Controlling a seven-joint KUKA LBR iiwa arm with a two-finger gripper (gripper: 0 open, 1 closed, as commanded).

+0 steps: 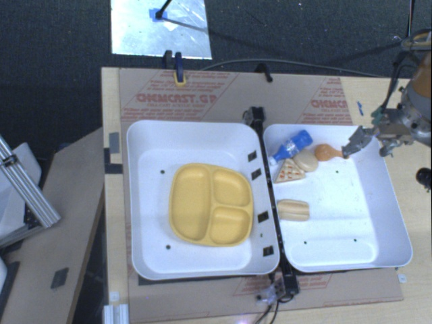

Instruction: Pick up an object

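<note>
While end effector [354, 147] hangs just beside small orange piece [327, 152], grip state unclear; piece rounded, glossy.

The arm [417, 79] comes in from the right edge, grey, with an orange band near the top. Its wrist bends down and to the left, ending in the claw [354, 146], which hangs low and slants leftward. One dark finger [356, 142] sticks out at an angle; how wide the claw stands is unclear.

Glossy white plastic bins [202, 140], a matt yellow plastic tray [210, 204], printed cardboard [196, 96] beneath.
</note>
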